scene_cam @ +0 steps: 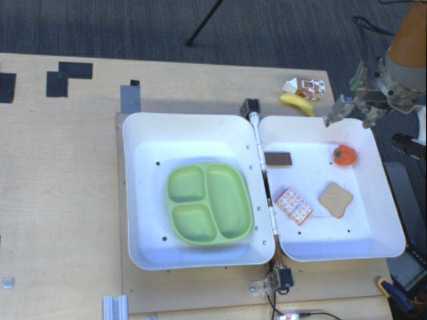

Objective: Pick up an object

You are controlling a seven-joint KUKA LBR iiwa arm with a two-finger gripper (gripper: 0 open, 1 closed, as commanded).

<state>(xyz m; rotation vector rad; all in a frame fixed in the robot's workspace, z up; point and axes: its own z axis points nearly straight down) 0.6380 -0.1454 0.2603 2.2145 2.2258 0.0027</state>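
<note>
**Two bins, five things inside, gripper over the far rim**

Nearest the camera, at the front edge of the tabletop, a small tangle of wires and a connector sits between the two bins' front corners.

The left bin holds one thing: a green tray with three compartments, lying flat in the middle of the bin floor.

The right bin holds four things, all apart from one another. Toward the front lie a red-and-white checked packet, left of centre, and one slice of toast just to its right. Farther back, a brown bar lies close to the bin's left wall, and one tomato sits near the far right corner.

Beyond the right bin's far rim, on the bare wood, lie one banana and one small carton, touching or nearly so.

The gripper hangs over the far right corner of the right bin, above and behind the tomato. Its two fingers stand apart with nothing between them.

Farthest back, on the left of the wood, three black patches and one grey bracket mark the surface.
</note>
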